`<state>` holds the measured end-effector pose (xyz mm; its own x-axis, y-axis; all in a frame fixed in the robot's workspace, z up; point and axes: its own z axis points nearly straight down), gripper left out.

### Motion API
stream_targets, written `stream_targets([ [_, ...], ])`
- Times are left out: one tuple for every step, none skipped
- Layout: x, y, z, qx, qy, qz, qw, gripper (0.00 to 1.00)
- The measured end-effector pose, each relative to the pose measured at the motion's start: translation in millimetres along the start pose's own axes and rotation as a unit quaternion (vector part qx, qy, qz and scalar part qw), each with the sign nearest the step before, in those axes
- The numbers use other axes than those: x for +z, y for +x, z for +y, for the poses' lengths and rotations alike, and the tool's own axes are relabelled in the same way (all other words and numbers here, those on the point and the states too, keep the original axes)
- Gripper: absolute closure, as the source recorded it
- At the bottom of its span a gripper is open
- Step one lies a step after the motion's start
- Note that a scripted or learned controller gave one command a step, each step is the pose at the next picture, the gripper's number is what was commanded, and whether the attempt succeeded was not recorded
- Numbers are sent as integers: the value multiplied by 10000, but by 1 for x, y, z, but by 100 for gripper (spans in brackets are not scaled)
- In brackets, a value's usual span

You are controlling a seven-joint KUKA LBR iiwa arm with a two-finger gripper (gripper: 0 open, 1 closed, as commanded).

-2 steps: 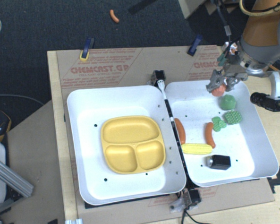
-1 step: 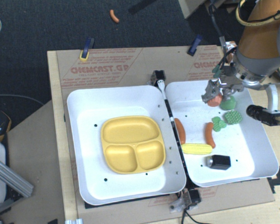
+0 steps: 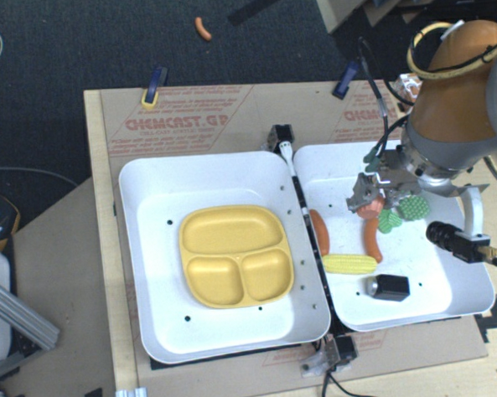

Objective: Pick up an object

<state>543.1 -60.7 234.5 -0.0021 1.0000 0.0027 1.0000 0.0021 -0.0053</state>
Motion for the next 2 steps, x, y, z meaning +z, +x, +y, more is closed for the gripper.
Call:
stream_targets([
  [-1, 42, -33, -9, 0, 0, 10000, 100],
  [7, 49, -53, 16, 0, -5, 10000, 100],
])
